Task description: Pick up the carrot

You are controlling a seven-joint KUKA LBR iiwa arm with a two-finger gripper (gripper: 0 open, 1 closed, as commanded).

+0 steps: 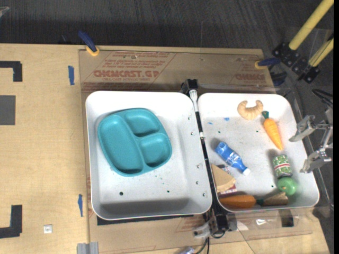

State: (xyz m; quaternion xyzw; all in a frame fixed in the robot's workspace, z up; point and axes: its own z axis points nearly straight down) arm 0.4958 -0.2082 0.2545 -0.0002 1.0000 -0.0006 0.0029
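Note:
The carrot (273, 132) is orange with a green top and lies near the right wall of the right bin (249, 136), its tip pointing toward the front. My gripper (309, 145) is at the bin's right rim, just right of the carrot. It is open, with one metal finger (303, 130) level with the carrot's tip and the other nearer the front. Nothing is between them.
Around the carrot lie a croissant (250, 108), a blue bottle (231, 157), a green can (282, 165), a green apple (287, 184), a wedge of sandwich (223, 179) and an orange sausage (238, 201). A teal divided plate (135, 140) sits in the left bin (100, 194).

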